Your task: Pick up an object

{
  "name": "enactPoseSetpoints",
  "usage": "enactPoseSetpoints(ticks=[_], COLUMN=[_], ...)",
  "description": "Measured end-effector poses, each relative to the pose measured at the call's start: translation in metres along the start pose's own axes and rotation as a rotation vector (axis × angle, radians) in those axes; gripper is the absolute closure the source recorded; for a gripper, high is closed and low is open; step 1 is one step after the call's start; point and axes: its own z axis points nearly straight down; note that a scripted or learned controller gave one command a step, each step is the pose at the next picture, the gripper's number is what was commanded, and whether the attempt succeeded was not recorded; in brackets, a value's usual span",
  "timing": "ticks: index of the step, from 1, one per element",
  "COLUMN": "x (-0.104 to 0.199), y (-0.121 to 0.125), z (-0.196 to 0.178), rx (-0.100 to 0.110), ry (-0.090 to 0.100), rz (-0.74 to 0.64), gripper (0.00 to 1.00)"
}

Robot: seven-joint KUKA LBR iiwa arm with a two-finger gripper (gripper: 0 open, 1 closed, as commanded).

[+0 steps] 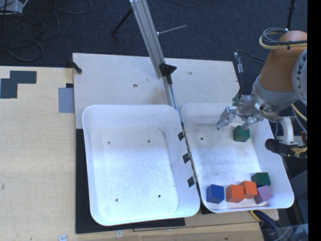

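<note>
The gripper (239, 118) hangs with fingers spread wide over the right bin (220, 164), a green block (242, 133) just below it — not between the fingers. Risk: closing off-centre would nudge the block aside — it sits near the bin's far wall.

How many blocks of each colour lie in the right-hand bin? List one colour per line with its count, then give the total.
Green blocks: 2, one under the gripper, one in the near corner
Orange blocks: 2
Blue block: 1
Purple block: 1
Total: 6
</note>
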Motion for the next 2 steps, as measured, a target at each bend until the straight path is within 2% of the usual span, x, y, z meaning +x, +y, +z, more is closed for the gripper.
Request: enactPoseSetpoints(ticks=[1,2], x=[-0.076,-0.076], y=[0.015,0.013], z=[-0.051,0.115], rx=[-0.007,0.004], ry=[-0.006,0.000], rz=[0.005,0.000], gripper=[0.00,0.00])
